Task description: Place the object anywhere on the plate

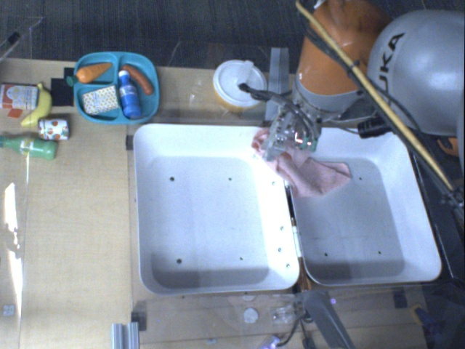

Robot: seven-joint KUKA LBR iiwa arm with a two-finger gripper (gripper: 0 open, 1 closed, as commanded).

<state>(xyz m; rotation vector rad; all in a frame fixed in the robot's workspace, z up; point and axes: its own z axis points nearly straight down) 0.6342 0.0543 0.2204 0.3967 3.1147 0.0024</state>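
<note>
A pink cloth (314,176) lies crumpled at the far left of the right bin (378,257). Its upper end rises over the divider between the bins. My gripper (275,147) is at that upper end, above the back of the divider, and its fingers look shut on the bunched cloth. A teal divided plate (145,70) sits on the bench beyond the left bin's back left corner, far to the left of the gripper. On the plate lie a toy carrot (94,71), a blue bottle (129,97) and other toy food.
The left bin (211,217) lies between the gripper and the plate. A white and yellow cup (234,84) stands behind the bins near the gripper. A banana (40,106), a small can (53,129) and a green bottle (29,147) lie at the bench's left edge.
</note>
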